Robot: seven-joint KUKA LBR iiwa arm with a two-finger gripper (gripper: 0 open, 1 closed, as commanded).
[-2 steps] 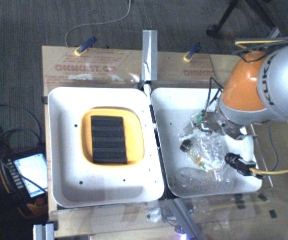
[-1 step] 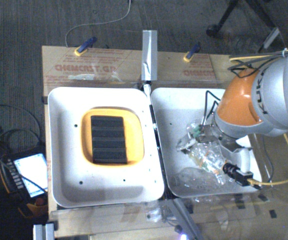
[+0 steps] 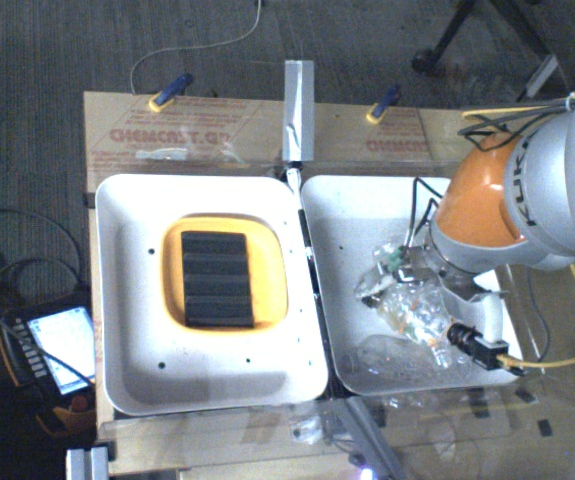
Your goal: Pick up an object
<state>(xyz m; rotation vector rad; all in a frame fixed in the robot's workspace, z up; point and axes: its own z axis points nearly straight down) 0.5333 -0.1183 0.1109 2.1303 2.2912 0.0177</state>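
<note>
Camera view. I am watching the arm point(image 3: 507, 203) reaching in from the right over the right bin point(image 3: 352, 213). The claw point(image 3: 415, 276) is hanging low over a crumpled heap of clear plastic point(image 3: 419, 318) in the middle of that bin. The wrist is covering the claw, so I cannot tell whether it is wide, narrow or holding anything.

Progress: I am judging the pick as not yet shown done. The plastic is lying on the bin floor and nothing is visibly raised. Closing, lifting and confirming a hold are all left to do.

Other things: what looks like a clear bottle point(image 3: 395, 356) is lying on its side near the plastic, toward the near wall. In the left bin point(image 3: 127, 268) a yellow tray point(image 3: 273, 278) is sitting flat with a black ribbed block point(image 3: 217, 280) inside it, well apart from the claw.

Obstructions: the plastic is tangled and see-through, so I am expecting an uncertain hold. The bottle is crowding the near side, and the bin's right wall is close to the arm.
</note>
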